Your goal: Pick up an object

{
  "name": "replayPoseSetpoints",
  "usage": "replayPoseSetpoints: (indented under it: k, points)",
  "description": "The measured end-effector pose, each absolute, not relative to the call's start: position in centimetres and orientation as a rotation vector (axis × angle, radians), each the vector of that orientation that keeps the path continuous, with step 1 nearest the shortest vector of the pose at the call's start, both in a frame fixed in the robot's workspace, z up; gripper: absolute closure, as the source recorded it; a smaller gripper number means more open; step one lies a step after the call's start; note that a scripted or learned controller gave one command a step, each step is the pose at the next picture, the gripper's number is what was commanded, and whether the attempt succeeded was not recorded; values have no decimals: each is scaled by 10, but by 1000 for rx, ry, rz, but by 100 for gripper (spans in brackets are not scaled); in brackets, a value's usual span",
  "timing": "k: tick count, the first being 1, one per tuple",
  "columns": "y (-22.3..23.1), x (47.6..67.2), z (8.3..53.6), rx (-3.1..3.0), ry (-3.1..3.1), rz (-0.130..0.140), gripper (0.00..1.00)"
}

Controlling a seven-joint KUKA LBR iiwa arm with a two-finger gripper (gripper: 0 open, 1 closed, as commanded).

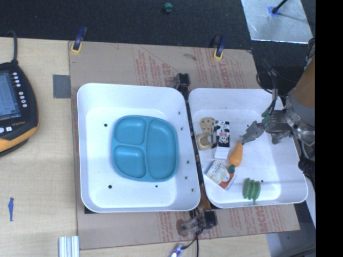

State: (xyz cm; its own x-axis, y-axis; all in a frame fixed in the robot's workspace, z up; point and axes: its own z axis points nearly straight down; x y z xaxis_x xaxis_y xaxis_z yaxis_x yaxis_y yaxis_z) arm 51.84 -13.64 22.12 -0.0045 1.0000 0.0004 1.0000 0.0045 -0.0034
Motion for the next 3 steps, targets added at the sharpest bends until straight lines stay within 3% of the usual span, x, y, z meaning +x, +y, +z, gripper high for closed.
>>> replayPoseSetpoints:
  k: [1, 2, 3]
  points:
    - [-123, 513, 91, -2213, -2224, 6, 0]
    - [-124, 513, 101, -2211, -2227, 8, 100]
    - [-47, 571, 192, -2214, -2226, 0, 100]
